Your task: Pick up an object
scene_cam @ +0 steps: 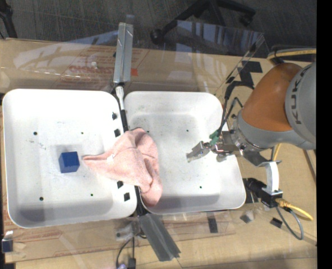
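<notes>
In the right bin [233, 192]: the gripper [198, 151] hovers over bare white floor, its tip pointing toward the view's left.
Grip state: too small and foreshortened to call, so I can't tell whether it is spread or closed; nothing visible is caught in it.
Nearest target: the pink cloth [133, 161], to the view's left of the gripper and apart from it.
Cloth's lie: it is crumpled and draped across the divider between the bins, with one corner trailing into the left bin [20, 111] and a fold hanging toward the near wall.
Further out: the blue cube [69, 161] sits alone in the left bin, just beyond the cloth's trailing corner.
Line-up: gripper, cloth and cube run roughly in a row across the view.
Call: the cloth looks like the shorter reach, leftward and down, while the cube means crossing the divider.
</notes>
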`<state>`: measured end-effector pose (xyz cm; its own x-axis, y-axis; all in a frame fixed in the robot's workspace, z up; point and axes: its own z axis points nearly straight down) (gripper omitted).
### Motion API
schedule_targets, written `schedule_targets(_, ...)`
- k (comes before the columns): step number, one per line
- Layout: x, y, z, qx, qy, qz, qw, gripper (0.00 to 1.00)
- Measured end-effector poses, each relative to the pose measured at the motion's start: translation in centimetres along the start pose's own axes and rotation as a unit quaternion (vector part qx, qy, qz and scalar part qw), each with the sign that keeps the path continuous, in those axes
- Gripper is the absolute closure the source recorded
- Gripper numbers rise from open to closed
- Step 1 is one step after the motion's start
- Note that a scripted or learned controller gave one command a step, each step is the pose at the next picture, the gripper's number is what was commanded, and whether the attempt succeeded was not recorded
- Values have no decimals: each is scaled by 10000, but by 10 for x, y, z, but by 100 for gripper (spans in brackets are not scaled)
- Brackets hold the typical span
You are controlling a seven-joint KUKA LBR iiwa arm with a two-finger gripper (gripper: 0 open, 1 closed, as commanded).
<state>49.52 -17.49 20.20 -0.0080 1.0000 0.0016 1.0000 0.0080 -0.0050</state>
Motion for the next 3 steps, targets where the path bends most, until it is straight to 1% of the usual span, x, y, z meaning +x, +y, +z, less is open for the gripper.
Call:
schedule_targets(1,35,44,110,-14,-8,-364,9993,0)
schedule_targets(2,35,44,101,-3,-10,-384,9993,100)
schedule_targets(3,35,75,0,-13,-5,557,9984,100)
